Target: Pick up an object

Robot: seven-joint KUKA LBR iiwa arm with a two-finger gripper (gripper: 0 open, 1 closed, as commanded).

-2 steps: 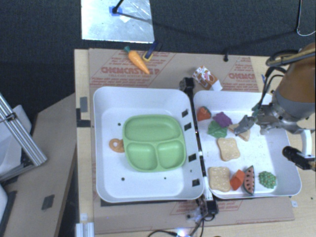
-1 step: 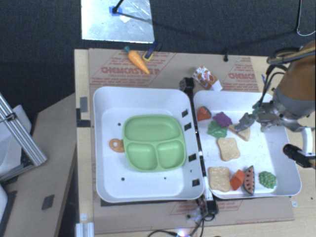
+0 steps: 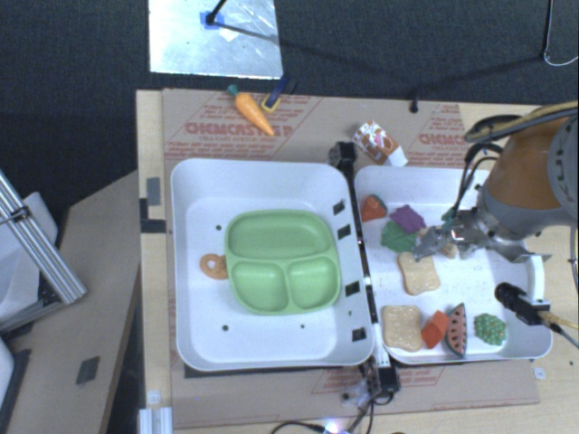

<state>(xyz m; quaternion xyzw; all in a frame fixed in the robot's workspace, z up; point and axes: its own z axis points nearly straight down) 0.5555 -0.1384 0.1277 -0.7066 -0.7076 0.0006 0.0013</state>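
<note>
Gripper [image 3: 432, 243] dips low at centre-right over the bread slice [image 3: 419, 274], lining up a grab; finger state unclear.

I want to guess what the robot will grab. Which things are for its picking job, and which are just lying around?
For the job: the gripper, and near it in the right bin the bread slice, green leafy piece, purple piece.

Just lying about: green tray and pretzel in the left bin; carrot on the bench.
</note>
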